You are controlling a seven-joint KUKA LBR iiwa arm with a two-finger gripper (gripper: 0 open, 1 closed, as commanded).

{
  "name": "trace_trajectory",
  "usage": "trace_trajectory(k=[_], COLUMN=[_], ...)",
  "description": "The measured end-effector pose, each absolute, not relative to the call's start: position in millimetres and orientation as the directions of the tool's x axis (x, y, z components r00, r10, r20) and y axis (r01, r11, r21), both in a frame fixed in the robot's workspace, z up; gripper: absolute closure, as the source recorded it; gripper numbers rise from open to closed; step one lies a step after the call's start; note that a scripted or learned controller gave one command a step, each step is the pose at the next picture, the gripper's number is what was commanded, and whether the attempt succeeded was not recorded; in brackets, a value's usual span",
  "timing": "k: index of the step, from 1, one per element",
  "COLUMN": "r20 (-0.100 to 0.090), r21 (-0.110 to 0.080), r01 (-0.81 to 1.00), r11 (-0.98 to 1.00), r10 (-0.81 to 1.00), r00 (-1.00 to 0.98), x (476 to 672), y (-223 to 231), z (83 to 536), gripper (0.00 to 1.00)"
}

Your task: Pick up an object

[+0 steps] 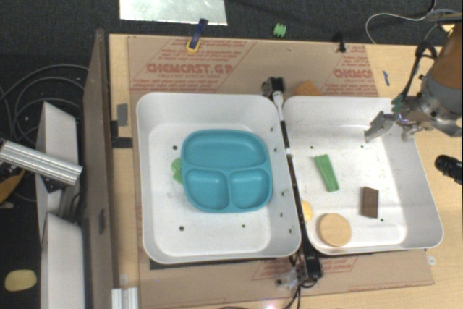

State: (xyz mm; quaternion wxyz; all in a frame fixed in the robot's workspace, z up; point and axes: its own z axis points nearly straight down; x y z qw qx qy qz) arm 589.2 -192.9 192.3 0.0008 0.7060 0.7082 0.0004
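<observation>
- Round wooden disc (pixel 335 229) lies by the right bin's (pixel 419 192) front edge: probably light, stiff; grip across its rim.
- Claw (pixel 387 124) hovers near the back edge, whether spread I cannot tell.

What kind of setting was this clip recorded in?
Most likely a robotics lab bench: two white bins on a cardboard-covered table, loose cables on dark carpet, and a robot hand reaching in.

I'm working in a robotics lab, not a home: bench (pixel 217 58) sitting on dark carpet (pixel 58 3), cables (pixel 32 94) trailing loose at left, alu. rail (pixel 40 161) lying nearby, w/ two white bins (pixel 155 112) sitting side by side.
</observation>
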Motion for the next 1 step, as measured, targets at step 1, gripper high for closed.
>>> trace_trajectory(k=[1], r20=[0.006], r21=[-0.008], r01=[1.000], r11=[0.012], r10=[1.000], r00=[-0.012], x=[565.7], y=[-92.4], z=[102.5], gripper=[0.00])
